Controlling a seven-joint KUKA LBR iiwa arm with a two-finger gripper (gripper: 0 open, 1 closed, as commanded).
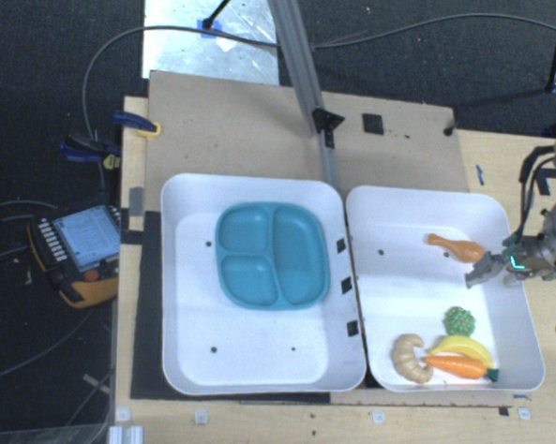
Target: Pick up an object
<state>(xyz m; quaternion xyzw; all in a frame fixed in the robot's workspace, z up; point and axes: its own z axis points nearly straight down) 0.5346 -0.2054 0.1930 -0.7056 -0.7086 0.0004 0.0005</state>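
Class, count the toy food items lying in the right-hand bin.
5: drumstick near the pincer; broccoli, banana, carrot and croissant clustered at the near corner.

One fixed camera, mounted high above the table (295, 105), looking down at a slant. Far enough back to take in both bins whole: left bin (185, 351), right bin (400, 224), side by side mid-frame. Dark floor shows around the table edges. My arm enters from the frame's right side.
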